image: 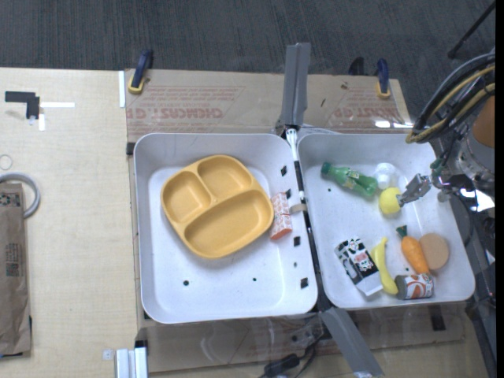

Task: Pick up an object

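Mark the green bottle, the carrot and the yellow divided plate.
green bottle [351, 179], camera view, middle of its body.
carrot [413, 255], camera view, orange body below the green top.
yellow divided plate [227, 224], camera view, floor of its largest compartment.

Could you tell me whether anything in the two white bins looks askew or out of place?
Mildly, yes. The green plastic bottle and the small red-and-white can both lie on their sides in the right bin, and an orange-and-white packet sits loose against the yellow divided plate in the left bin.
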Robot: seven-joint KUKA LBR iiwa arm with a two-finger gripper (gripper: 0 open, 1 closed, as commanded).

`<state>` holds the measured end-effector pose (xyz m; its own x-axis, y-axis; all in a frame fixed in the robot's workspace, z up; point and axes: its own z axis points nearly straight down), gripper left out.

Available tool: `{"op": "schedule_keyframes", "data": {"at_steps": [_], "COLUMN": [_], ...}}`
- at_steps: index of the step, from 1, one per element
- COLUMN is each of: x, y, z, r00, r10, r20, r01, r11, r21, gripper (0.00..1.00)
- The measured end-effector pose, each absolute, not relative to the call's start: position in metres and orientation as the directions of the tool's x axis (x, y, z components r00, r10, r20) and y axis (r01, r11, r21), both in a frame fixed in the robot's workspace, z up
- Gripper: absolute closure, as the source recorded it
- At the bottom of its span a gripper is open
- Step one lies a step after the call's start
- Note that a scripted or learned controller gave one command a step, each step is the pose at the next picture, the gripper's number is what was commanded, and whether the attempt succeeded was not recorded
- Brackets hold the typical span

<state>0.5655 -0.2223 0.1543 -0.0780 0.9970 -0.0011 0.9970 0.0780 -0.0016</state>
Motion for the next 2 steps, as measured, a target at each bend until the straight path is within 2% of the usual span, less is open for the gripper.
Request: {"op": "schedule_keyframes", "data": {"at_steps": [1,2], "x": [0.5169,0.5172], "y": [-0.2023,-0.2031], "z": [0.0913,0.1005], "r00": [-0.155,-0.153], "r10": [0.988,0.988], "r20": [-0.001,-0.002], "r01": [0.988,0.988], "r11": [0.155,0.153], "r21": [-0.001,0.0], "gripper": [0.0,1.0]}}
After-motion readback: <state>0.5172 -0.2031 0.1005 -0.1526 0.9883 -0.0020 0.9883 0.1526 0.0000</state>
